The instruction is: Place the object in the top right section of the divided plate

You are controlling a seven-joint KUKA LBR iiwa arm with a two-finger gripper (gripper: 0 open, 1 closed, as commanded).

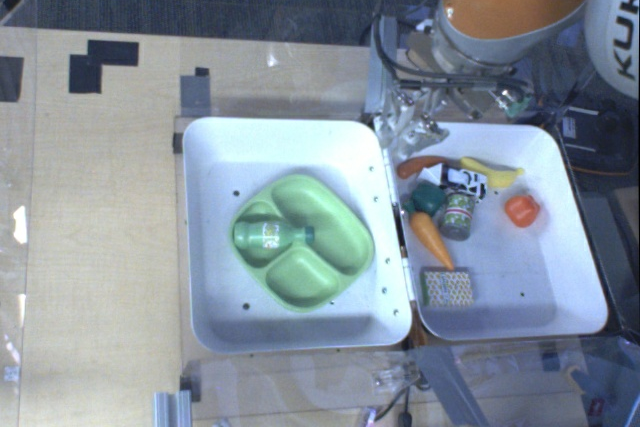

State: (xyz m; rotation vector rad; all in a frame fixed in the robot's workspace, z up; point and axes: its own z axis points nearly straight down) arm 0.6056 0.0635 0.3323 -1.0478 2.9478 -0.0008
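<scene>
Above right bin's (560, 305) back-left corner: gripper (418, 127), finger state impossible to tell. Risk: crowded sausage (420, 165) and carrot (432, 240) causing mis-grasp; green bottle (268, 234) already lying on plate (315, 215).

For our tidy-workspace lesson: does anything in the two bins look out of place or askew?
Yes. A green bottle lies on its side in the left section of the green divided plate, neck across the divider, rather than in the top right section. The right bin's items sit jumbled.

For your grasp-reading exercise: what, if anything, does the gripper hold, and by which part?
Nothing seen held: the gripper hangs over the right bin's top left edge, nothing visible between its fingers.
</scene>
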